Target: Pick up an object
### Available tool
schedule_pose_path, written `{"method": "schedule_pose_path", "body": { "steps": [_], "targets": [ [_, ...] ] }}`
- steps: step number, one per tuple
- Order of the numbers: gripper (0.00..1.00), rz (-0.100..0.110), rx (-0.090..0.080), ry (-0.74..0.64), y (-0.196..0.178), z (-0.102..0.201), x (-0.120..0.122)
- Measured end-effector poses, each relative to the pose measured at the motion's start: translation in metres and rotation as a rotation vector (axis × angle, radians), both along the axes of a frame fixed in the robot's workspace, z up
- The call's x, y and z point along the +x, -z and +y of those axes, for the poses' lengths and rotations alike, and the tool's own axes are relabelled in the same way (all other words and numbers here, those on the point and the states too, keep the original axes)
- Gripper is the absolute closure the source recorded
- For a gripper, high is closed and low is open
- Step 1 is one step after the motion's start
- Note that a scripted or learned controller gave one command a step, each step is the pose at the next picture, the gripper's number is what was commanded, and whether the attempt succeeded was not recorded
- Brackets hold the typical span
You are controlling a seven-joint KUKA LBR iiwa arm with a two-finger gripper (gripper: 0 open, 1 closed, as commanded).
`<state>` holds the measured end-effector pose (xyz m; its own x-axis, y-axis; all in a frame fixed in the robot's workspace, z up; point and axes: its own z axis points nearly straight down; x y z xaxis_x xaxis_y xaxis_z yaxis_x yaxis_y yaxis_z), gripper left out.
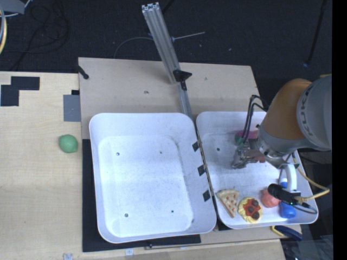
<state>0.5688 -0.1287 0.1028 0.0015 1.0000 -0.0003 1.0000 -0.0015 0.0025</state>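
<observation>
My gripper (239,162) reaches down into the right bin (217,129), near its middle, under the grey and orange arm. Right behind the gripper a small pink and green object (240,138) peeks out beside the wrist. Along the bin's front edge lie a toy pizza slice (229,201), a round red and yellow toy (250,209), a pink-red piece (269,199) and a blue object (287,210). Nothing visible sits between the fingers.
The left bin (103,129) sits beside the right one. A green ball (68,143) rests on the wooden bench to the far left. A slanted metal rail (165,42) rises behind the bins.
</observation>
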Motion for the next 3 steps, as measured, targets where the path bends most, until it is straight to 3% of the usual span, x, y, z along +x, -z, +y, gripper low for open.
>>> {"method": "schedule_pose_path", "body": {
  "steps": [2, 3],
  "targets": [
    [1.00, -0.002, 0.000, -0.001, -0.113, -0.006, 0.004],
    [1.00, 0.002, 0.001, -0.004, -0.122, 0.041, -0.013]
  ]
}}
